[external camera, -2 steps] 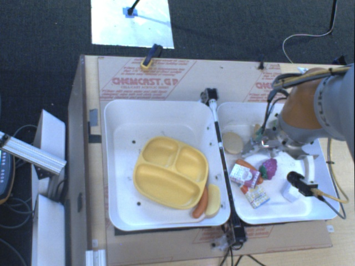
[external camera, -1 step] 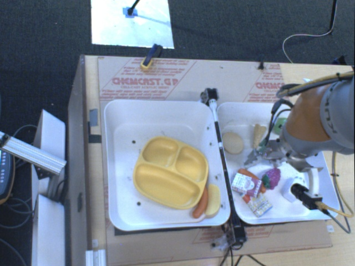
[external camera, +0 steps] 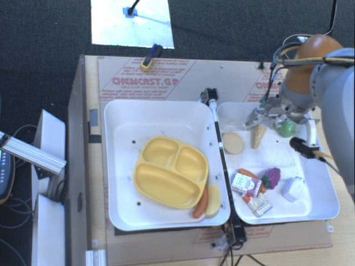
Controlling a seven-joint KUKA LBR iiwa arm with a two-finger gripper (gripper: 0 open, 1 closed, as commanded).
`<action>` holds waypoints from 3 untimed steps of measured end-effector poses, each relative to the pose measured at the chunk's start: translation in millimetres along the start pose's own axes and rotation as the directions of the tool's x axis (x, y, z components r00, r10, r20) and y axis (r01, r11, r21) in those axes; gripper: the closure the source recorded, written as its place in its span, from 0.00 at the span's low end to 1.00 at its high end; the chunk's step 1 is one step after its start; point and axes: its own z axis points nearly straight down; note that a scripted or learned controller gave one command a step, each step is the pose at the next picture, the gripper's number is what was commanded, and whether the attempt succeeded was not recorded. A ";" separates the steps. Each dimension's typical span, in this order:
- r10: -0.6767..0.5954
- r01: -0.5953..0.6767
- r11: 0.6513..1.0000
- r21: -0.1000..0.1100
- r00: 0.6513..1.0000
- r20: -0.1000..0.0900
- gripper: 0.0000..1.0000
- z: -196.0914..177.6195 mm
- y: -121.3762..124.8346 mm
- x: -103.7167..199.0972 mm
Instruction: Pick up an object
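My gripper (external camera: 259,117) hangs over the back of the right bin (external camera: 327,201), just above the wide end of a tan ice-cream cone (external camera: 258,137) that lies on the bin floor. A green ball-like toy (external camera: 287,128) sits right of the cone, close under the wrist. A round beige cookie (external camera: 233,143) lies to the cone's left. Nearer the front are a red and white juice carton (external camera: 246,183), a purple grape bunch (external camera: 271,177), a small printed packet (external camera: 259,205) and a white block (external camera: 292,189). Nothing shows held in the gripper.
The left bin (external camera: 119,148) holds a yellow divided plate (external camera: 171,172), with an orange sausage (external camera: 201,203) and a pale yellow slice (external camera: 213,199) at its front right. A rim (external camera: 217,143) divides the two bins. The arm covers the right bin's back right corner.
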 end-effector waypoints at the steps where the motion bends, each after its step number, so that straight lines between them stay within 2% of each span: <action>1: -0.004 0.004 1.000 -0.004 1.000 0.002 1.00 -11.5 1.2 0.0; 2: 0.001 -0.001 1.000 -0.003 1.000 -0.001 1.00 -101.3 -33.8 95.4; 3: 0.004 -0.004 1.000 0.002 1.000 0.001 1.00 -91.0 -60.0 41.1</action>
